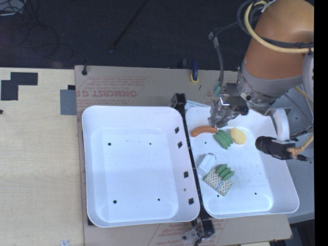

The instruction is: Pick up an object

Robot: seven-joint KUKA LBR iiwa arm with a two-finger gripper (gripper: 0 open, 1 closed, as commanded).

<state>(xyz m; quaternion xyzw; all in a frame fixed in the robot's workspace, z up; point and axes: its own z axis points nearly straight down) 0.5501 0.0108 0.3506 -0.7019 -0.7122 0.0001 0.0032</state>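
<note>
The right bin (277, 199) holds an orange sausage-shaped piece (203, 131), a green piece (223, 138), a yellow piece (238, 136), a second green piece (224, 171), a patterned packet (217, 182) and a small white piece (206, 163). My gripper (219, 120) hangs over the far part of that bin, just above and right of the orange piece and close behind the green one. I see nothing held in it.
The left bin (102, 137) lies beside the right one, with a black divider strip (185, 158) between them. Both stand on a brown cardboard sheet (133, 86). The arm's big orange and grey body covers the bin's far right corner.
</note>
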